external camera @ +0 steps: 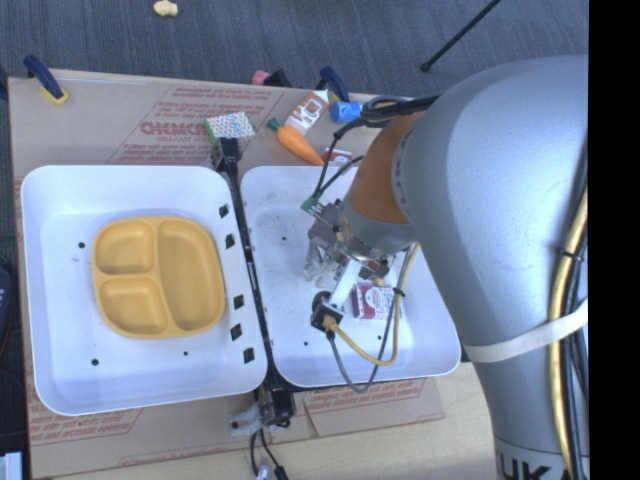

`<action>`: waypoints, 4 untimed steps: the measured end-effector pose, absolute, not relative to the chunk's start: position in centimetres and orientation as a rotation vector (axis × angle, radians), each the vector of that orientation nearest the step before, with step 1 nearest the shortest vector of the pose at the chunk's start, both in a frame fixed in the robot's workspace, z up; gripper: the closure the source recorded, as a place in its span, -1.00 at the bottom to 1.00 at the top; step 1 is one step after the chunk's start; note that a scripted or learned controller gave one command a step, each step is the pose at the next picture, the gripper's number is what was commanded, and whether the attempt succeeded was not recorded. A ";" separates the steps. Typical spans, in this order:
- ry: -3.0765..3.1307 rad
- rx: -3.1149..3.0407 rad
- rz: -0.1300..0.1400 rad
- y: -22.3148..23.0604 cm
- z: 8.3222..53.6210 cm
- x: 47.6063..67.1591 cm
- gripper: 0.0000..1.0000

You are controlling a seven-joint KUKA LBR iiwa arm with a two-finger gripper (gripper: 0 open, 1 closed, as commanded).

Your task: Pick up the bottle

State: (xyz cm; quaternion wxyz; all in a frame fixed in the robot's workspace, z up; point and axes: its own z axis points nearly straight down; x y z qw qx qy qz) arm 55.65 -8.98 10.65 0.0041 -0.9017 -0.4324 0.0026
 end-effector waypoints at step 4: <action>-1.655 -2.666 0.006 0.0 23.0 47.6 1.00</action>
